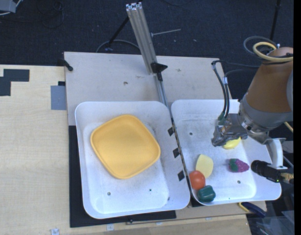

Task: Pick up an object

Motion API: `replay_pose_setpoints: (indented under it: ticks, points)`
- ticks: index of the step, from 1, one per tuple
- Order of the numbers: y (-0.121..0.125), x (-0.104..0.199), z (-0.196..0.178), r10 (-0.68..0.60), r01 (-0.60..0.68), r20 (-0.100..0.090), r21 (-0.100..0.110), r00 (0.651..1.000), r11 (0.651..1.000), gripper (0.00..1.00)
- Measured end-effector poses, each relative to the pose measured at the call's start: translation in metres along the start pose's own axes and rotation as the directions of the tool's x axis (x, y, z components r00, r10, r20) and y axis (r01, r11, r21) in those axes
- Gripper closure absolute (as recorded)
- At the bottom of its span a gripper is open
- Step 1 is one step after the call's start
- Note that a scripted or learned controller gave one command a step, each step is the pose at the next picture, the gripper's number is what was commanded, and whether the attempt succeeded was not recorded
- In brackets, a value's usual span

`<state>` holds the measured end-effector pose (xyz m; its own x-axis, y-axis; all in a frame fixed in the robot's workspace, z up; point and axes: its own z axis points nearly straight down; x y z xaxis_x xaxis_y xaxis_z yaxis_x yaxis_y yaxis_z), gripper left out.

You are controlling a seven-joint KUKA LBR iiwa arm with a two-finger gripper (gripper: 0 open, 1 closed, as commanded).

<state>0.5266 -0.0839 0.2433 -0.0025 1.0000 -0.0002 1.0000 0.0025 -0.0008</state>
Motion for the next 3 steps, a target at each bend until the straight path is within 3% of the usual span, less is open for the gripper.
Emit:
replay_pose_setpoints:
  ticks: [3]
  points:
    - [0.058, 0.156, 0.018, 0.000, 0.000, 0.000, 0.001, 1.000, 1.000, 1.00]
